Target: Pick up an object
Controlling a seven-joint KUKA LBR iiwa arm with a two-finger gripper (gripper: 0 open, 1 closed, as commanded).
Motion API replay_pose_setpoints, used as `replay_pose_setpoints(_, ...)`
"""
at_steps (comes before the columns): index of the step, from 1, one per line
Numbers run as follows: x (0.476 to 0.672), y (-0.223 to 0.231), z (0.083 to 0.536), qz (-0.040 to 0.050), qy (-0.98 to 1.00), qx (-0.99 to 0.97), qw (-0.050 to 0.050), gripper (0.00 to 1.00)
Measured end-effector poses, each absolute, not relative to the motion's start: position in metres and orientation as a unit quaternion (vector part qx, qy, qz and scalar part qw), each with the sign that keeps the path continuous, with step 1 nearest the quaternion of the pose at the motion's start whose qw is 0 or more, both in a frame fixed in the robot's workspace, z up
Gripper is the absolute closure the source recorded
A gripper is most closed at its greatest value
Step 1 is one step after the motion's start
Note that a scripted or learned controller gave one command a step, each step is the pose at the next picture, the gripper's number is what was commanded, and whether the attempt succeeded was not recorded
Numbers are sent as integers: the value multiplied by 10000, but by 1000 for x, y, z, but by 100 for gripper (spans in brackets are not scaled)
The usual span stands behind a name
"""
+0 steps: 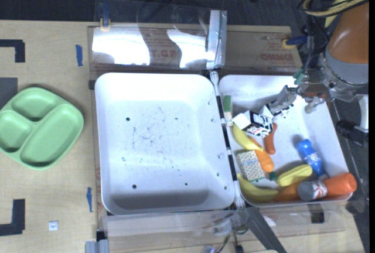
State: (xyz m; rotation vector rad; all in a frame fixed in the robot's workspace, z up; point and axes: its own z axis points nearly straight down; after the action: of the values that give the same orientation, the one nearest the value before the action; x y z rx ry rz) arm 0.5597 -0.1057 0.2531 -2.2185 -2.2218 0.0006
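One fixed camera, high over the bench, tilted down at a slant.

It stands far enough off to take in both white bins, the left bin point(155, 140) and the right bin point(328, 129), plus a green divided plate point(38, 127) far out past them. The gripper point(287, 99) hangs over the right bin's far end, and the arm point(348, 41) enters from the frame's right.
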Motion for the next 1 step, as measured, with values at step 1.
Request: replay_pose_setpoints(1, 508, -147, 146, -2, -7441, -6681, 0, 0)
